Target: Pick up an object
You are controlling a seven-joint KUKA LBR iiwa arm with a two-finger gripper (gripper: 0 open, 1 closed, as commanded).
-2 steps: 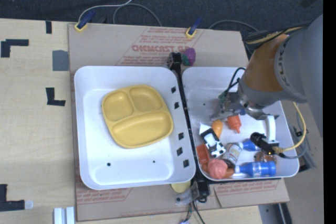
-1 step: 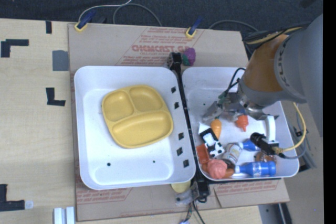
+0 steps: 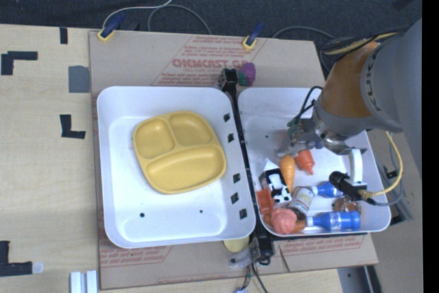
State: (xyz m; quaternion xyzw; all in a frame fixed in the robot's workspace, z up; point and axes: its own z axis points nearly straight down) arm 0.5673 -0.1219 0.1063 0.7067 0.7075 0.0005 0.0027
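Approach step: gripper lowered into right bin, no object secured.

Finger state not discernible, hidden under the wrist; cannot tell. Candidate objects clustered toward the bin's near edge: carrot and small orange piece just beside the gripper, blue bottle and pink ball at the near edge. Yellow divided plate centred in left bin. Next: probably descend over the carrot, close, lift.

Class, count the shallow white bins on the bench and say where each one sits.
2. The left bin holds a yellow divided plate; the right bin, touching it along a central divider, holds the small toys under the arm.
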